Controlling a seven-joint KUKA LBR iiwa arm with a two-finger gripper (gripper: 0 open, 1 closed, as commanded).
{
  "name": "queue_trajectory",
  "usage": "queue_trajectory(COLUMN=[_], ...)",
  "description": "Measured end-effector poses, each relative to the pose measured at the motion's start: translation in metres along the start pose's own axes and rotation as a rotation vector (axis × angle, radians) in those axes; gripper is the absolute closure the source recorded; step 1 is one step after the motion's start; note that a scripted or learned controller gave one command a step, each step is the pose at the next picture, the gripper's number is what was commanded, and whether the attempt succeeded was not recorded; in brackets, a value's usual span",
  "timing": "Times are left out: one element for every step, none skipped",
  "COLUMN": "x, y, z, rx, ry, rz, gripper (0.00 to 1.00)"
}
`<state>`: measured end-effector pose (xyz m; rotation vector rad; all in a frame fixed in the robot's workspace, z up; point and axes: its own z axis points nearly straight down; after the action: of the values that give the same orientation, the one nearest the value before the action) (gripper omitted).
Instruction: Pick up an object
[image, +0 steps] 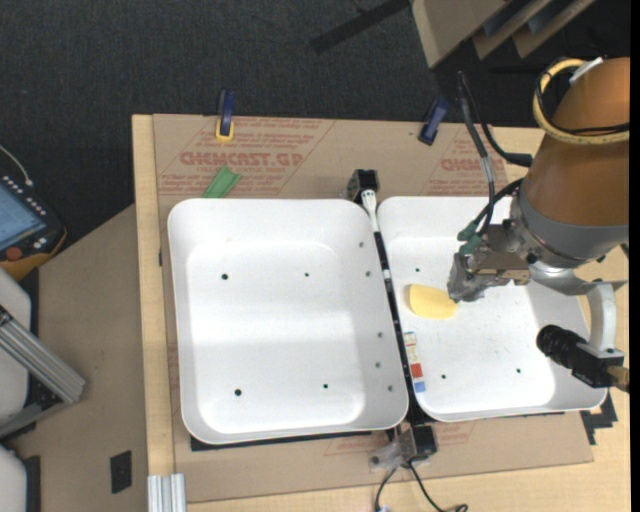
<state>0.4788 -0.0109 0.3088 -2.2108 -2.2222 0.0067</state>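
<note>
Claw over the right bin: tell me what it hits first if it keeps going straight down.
Probably the yellow object, just left of and below the claw; depth is unclear, so it may meet the right bin floor beside it.

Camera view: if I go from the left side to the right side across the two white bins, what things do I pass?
Left white bin → divider strip between the bins → yellow object → robot hand → orange-banded arm.
</note>
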Motion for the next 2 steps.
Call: queue_trajectory(x=[-0.003, -0.103], y=[0.001, -0.001], z=[-0.014, 0.023], rx=[-0.010, -0.003], ry=[-0.002, -0.004], rz=[0.005, 0.016], gripper=[1.00, 1.00])
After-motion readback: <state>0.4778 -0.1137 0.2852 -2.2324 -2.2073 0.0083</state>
